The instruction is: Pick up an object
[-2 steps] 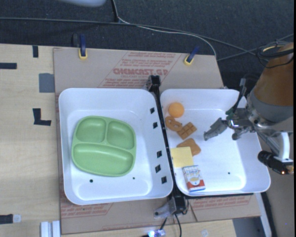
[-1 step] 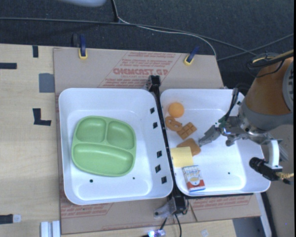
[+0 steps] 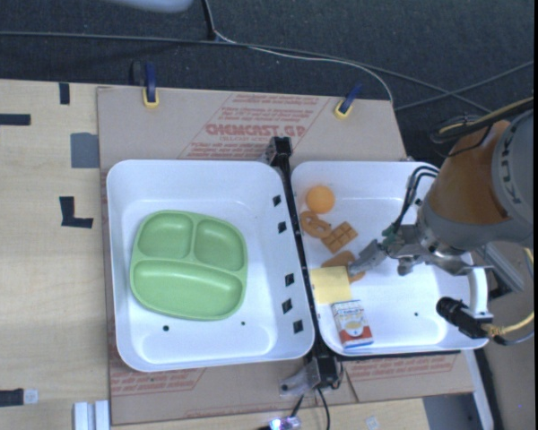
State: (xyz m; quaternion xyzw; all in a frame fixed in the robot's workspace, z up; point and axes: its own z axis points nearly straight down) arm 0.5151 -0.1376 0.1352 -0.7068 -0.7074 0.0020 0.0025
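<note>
In the right-hand bin (image 3: pixel 412 325) a cluster of small objects lies near the divider: an orange ball (image 3: pixel 319 198), a waffle-like brown piece (image 3: pixel 341 235) with a pretzel shape (image 3: pixel 315 227) beside it, another brown piece (image 3: pixel 338 263), a yellow block (image 3: pixel 330 286) and a small red-and-white carton (image 3: pixel 351 322) nearest the front wall. The tool (image 3: pixel 366 258) sits low just beside the brown piece, above the yellow block (whether it is open or closed, I cannot tell). The left bin (image 3: pixel 125 186) on the surface (image 3: pixel 36 267) holds a green divided plate (image 3: pixel 189 264).
</note>
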